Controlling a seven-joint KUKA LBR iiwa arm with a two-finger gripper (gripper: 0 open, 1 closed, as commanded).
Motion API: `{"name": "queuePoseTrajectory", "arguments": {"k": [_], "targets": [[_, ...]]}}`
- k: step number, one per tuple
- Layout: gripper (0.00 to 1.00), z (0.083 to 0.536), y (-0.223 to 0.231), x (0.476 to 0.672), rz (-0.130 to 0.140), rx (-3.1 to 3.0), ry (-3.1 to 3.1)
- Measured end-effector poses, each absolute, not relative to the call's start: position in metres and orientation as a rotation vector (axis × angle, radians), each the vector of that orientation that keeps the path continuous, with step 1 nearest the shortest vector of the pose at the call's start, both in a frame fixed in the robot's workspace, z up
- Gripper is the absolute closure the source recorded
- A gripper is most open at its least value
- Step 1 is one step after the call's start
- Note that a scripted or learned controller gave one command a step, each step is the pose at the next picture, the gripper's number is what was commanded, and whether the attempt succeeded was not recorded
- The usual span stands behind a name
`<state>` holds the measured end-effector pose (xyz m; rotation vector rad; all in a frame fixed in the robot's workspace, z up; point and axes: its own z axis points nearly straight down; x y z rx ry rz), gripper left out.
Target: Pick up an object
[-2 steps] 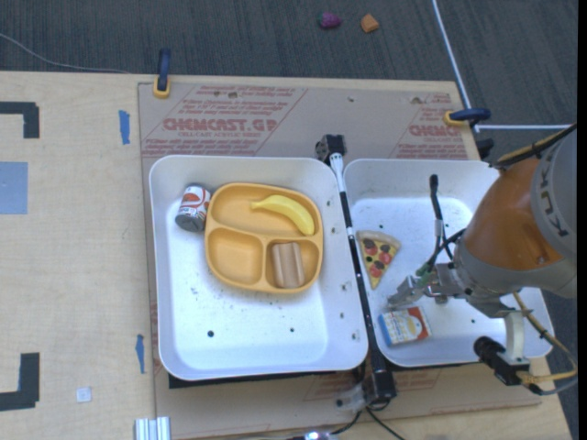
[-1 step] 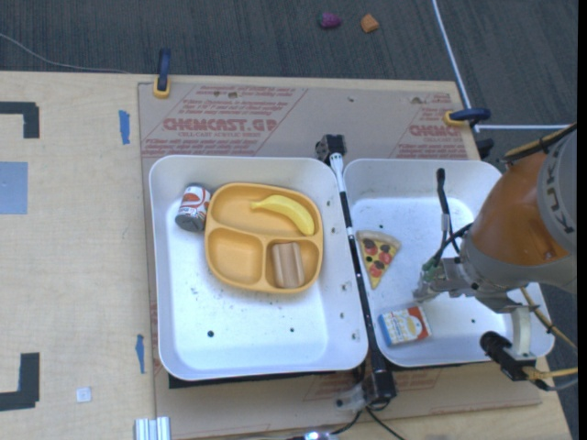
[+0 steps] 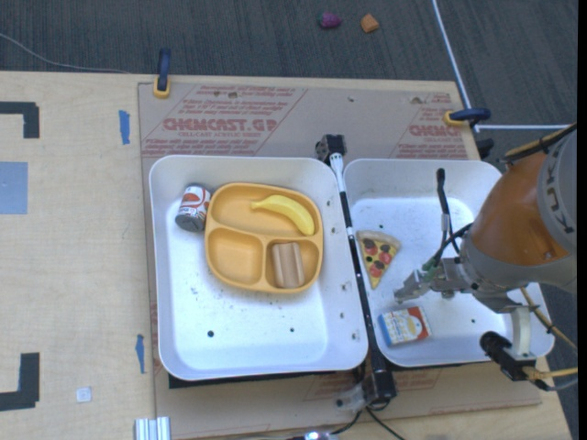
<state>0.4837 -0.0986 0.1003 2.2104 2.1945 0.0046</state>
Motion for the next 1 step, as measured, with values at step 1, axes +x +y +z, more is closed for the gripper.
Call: {"name": "queuePoseTrajectory", "arguments": {"k": [1], "targets": [[0.00, 0.0894, -0.0990, 0.4815, 0.007, 2.218, 2.215]]}}
